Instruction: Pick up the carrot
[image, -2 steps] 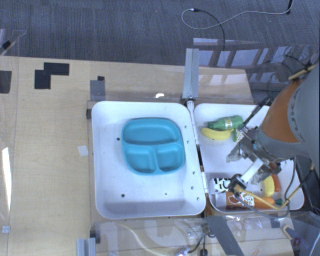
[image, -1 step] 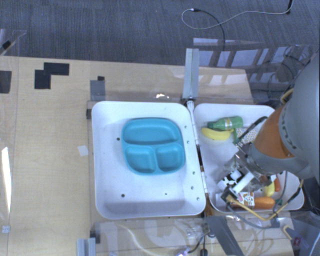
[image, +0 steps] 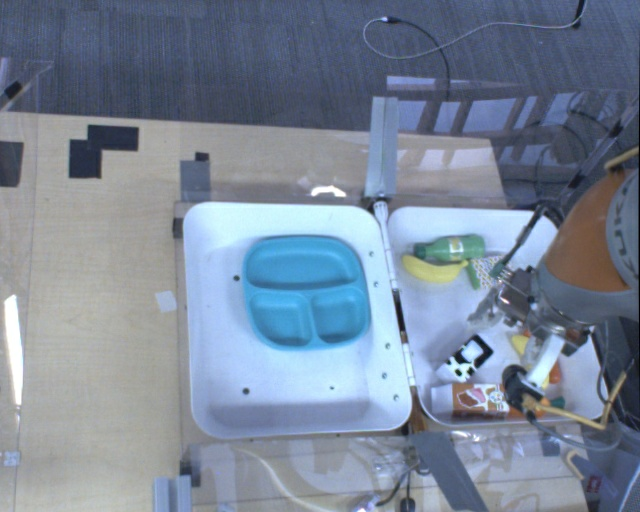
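The carrot (image: 555, 378) shows as a small orange patch near the front right of the right bin (image: 440, 320), mostly hidden by the arm's wrist, so its full shape and how it lies cannot be made out. The gripper (image: 500, 303) hangs over the same bin, up and to the left of the carrot and a little apart from it. The metal at its tip is too cluttered to read, so whether it is open or closed cannot be told, and nothing can be seen held in it.

Just left of the carrot is a small yellow piece (image: 519, 343), and further left a black-and-white patterned item (image: 468, 357) lies tilted on the bin floor. In front of that, along the near wall, a brown-and-orange carton (image: 478, 399) lies on its side. At the far end of the bin a green bottle (image: 450, 247) lies flat with a yellow banana (image: 435, 269) just beside it, well apart from the carrot.

The left bin (image: 200, 300) holds a blue divided plate (image: 305, 305), which sits a little toward its far side.
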